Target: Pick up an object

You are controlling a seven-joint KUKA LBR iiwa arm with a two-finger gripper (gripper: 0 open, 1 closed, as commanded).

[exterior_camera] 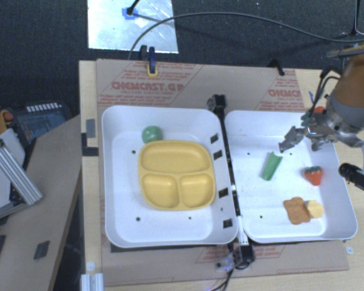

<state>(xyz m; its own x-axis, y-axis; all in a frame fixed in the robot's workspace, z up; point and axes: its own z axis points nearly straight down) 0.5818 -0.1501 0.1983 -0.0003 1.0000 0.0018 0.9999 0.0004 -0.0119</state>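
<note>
Cardboard covers the surface under two white bins. Over the right bin (346,223), the hand (289,141) is seen spread and empty; the green cylinder (270,165) just below-left should be straddled squarely before closing.

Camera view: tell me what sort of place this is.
Probably a robotics lab bench set up for grasping trials. Two white bins sit side by side on a protected board, toy food such as a green piece lies in the right one, and the arm's hand reaches in, with loose cables around.
</note>
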